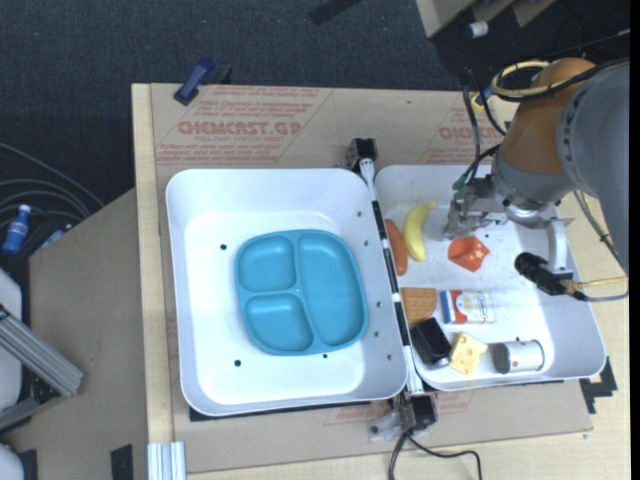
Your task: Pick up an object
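Note:
The right bin [570,313] holds several small objects. A yellow banana [417,230] and an orange carrot-like piece [397,246] lie near its left wall. A red object [468,254] lies in the middle. My gripper [466,218] hangs low in the far part of this bin, just above and behind the red object and to the right of the banana. I see nothing held in it. Nearer the front lie a tan cracker [418,300], a small printed box [468,308], a black object [431,340], a yellow cheese wedge [466,354] and a white can [518,356].
The left bin [200,268] holds a blue divided plate [300,290]. A black divider clamp [363,152] sits at the far end between the bins. A black part with a cable [545,273] hangs off the wrist over the right bin.

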{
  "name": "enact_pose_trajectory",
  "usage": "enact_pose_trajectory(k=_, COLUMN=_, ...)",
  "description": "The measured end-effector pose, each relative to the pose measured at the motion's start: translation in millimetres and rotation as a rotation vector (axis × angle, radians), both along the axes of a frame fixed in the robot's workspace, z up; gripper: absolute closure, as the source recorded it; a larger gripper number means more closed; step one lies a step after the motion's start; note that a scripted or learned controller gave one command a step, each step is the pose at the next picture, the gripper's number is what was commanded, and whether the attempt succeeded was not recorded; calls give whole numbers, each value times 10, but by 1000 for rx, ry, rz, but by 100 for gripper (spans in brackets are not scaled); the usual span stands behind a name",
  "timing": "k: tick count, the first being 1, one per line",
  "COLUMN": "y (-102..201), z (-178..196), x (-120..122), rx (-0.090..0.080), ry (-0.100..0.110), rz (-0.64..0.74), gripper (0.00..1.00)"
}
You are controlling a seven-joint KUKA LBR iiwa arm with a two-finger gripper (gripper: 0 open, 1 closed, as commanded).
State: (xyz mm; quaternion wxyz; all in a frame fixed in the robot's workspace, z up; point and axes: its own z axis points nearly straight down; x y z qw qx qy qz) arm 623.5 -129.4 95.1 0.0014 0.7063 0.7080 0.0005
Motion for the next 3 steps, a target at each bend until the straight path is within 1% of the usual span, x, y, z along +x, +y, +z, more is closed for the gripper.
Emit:
enact_pose_trajectory(k=1, y=2, z=-2, x=-1, rx=0, ry=1, rz=0, gripper=0)
enact_pose_trajectory(k=2, y=4, z=101, x=6, rx=-1, ry=-2, rz=1, gripper=100)
enact_pose_trajectory(k=3, y=6, z=99, x=5, rx=-1, ry=-1, rz=1, gripper=0)
